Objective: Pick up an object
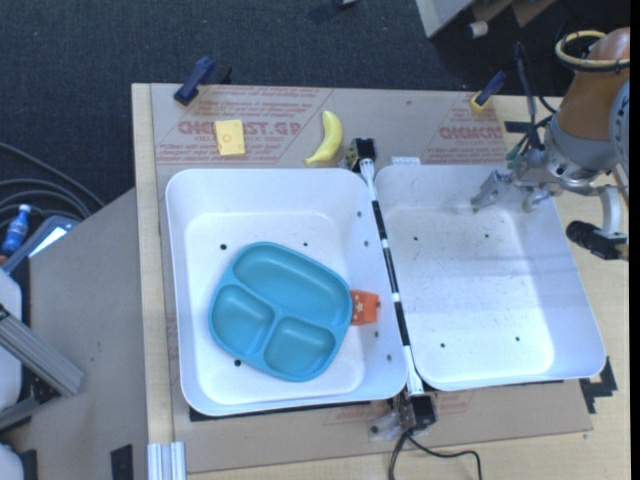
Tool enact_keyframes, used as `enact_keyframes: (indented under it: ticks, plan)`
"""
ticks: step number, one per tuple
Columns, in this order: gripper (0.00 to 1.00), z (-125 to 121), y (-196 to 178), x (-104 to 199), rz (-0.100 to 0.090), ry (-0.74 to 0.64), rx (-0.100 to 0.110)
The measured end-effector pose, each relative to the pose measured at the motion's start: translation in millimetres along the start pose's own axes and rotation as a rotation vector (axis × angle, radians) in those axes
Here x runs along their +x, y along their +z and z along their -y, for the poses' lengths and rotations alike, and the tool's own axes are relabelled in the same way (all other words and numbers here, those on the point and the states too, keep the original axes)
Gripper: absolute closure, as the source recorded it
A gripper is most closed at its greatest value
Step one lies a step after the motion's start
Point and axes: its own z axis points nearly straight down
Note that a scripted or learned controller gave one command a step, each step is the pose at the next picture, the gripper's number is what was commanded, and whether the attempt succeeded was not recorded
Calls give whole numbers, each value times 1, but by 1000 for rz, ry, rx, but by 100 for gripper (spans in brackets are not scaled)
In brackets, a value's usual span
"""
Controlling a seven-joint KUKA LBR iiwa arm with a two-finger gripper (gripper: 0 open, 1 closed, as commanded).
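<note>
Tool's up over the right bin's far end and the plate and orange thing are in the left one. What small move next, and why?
Probably carry the tool leftward across the divider toward the left bin. The blue divided plate and the small orange object at its right edge both lie there, while the tool hangs over the far end of the right bin, away from both.

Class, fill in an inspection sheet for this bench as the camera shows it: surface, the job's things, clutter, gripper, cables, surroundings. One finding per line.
Surface: brown board bearing two white bins, left bin and right bin.
Job's things: blue divided plate in the left bin; small orange object at the plate's right edge.
Clutter: banana and yellow tag on the board behind the bins.
Gripper: gripper over the right bin's far edge, holding nothing visible; finger state unclear.
Cables: black cable at the front edge.
Surroundings: dark carpet; blue clamp at the board's corner.
</note>
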Motion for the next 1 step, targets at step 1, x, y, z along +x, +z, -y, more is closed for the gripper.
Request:
enact_keyframes:
  ticks: [1]
  plan:
    - [100, -1, -11, 0, 1, 0, -3]
